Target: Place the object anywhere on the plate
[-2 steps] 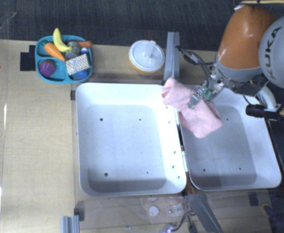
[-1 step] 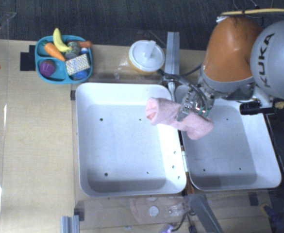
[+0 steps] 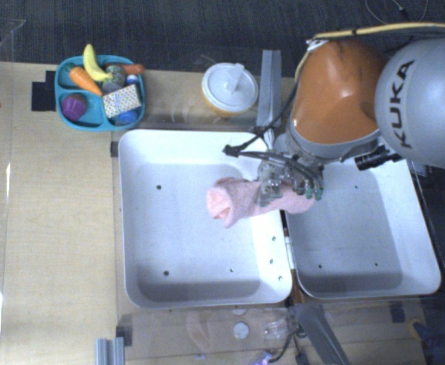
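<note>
Arm's orange band (image 3: 335, 90) sits highest, over divide between bins. Gripper (image 3: 283, 185) below it, fingers closed on pink cloth (image 3: 241, 198). Cloth hangs over right edge of left bin (image 3: 154, 226), stretching left. Left bin floor open around cloth. Right bin (image 3: 374, 234) floor open.

Soft pink cloth (image 3: 241, 198), matt and wrinkled, rolled at one end. Smooth white plastic bins (image 3: 169, 280), slightly glossy. Pale wood-look desk (image 3: 47, 226), satin finish. Glossy orange band (image 3: 335, 90) and smooth grey shell on the arm (image 3: 427, 105). Dark metal tool (image 3: 287, 185). Shiny blue plastic tray (image 3: 93, 90) with glossy toy food. White plastic cup lid (image 3: 230, 86).
</note>
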### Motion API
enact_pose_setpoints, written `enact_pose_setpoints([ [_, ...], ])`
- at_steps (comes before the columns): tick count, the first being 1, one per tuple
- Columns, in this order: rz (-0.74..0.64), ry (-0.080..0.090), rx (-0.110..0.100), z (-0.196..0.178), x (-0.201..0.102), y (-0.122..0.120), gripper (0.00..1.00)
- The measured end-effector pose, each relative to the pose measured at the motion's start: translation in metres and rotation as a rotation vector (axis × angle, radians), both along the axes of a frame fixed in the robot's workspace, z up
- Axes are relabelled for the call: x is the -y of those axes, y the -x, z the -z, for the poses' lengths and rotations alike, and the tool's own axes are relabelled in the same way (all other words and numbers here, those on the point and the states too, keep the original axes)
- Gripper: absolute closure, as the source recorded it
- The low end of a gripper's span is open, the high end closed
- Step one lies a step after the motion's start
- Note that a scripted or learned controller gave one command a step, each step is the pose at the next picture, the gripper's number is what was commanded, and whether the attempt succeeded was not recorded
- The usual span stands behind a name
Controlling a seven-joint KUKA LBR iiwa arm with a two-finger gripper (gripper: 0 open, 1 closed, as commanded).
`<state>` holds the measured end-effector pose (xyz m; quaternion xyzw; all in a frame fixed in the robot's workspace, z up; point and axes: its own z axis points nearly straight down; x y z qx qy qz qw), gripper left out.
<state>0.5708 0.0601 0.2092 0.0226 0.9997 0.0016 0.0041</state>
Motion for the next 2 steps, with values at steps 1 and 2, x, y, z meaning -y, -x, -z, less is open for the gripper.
enact_pose_setpoints([
  [1,-0.050,0.000,0.000,-0.0115,-0.0426,0.0263,1.00],
  [2,-0.049,0.000,0.000,-0.0117,-0.0424,0.0261,0.00],
])
